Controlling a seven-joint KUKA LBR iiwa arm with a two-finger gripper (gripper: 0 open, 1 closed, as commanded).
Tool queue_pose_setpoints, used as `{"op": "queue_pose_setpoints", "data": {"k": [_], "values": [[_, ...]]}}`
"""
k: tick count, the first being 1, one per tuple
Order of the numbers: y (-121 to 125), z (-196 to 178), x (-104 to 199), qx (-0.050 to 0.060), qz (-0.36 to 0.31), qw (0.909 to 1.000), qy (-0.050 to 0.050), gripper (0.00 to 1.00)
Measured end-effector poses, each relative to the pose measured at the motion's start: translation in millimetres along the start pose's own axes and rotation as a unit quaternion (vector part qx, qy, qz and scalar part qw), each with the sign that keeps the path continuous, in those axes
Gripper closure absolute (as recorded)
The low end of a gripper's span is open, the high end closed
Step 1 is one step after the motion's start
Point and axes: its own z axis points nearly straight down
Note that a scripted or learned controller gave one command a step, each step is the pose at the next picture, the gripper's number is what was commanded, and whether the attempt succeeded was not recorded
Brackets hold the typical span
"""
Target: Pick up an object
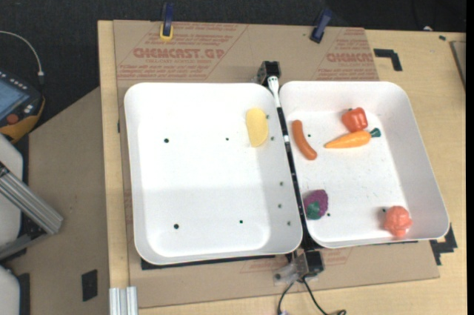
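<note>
White bins, counted as two: left bin point(148, 180) and right bin point(418, 158), met along the middle edge, laid on a cardboard sheet point(222, 47). Counted six small items in all. Found one yellow piece point(257, 127) in the left bin, close to its right wall, toward the far side. Counted five in the right bin: one sausage point(304, 139) just beside the left wall, one red pepper point(355, 118) with one carrot point(349, 141) right under it, one purple piece point(316, 204) near the front left, one pink lump point(398, 221) at the front right corner. Noted two clips on the sheet's far edge: left clip point(167, 23), right clip point(321, 24). Could not tell the pincer's state.
</note>
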Motion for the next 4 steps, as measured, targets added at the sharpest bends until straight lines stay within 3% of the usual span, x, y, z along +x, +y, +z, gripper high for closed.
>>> {"op": "queue_pose_setpoints", "data": {"k": [4], "values": [[4.2,-43.7,0.8,-0.011,-0.002,0.9999,-0.005,1.0]]}}
